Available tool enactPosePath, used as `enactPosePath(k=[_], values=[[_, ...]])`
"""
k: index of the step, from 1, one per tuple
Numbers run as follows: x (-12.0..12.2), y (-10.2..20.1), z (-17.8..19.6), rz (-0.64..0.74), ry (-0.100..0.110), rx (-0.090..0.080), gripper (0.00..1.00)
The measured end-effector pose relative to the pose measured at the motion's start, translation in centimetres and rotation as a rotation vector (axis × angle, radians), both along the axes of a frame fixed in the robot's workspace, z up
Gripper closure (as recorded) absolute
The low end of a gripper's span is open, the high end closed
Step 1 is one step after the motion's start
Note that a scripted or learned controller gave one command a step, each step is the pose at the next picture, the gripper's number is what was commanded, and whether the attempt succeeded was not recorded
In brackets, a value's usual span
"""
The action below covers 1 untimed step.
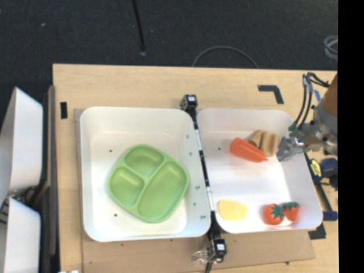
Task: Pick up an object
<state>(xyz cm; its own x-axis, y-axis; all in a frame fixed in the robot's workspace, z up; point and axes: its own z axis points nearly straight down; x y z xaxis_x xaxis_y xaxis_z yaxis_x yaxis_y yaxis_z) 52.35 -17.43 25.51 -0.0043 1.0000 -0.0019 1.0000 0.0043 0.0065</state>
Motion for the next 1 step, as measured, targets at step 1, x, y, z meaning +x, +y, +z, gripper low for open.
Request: enactPosePath(k=[1], values=[[-0.47, 6.14, -0.23, 0.003, 0.004, 0.002, 1.00]])
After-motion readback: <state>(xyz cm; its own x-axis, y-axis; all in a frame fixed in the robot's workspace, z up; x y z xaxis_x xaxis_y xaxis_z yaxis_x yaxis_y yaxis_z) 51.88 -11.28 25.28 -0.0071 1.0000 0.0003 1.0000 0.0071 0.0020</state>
